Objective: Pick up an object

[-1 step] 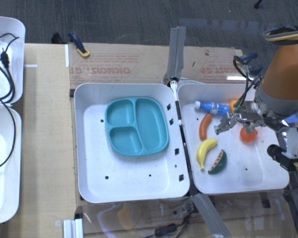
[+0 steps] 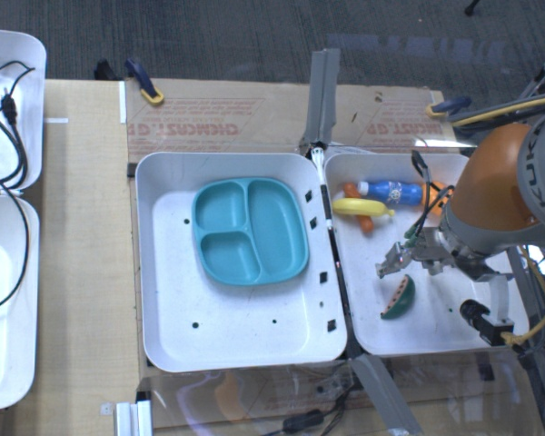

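Sitting in the left bin is a teal divided plate. Over in the right bin, a yellow banana and a blue bottle lie near the back wall, and a watermelon slice lies just below the gripper, whose grip I cannot tell from here.

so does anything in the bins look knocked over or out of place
Nothing stands out. The teal divided plate lies flat in the left bin; the banana, bottle and watermelon slice lie loose in the right bin, beside the gripper.
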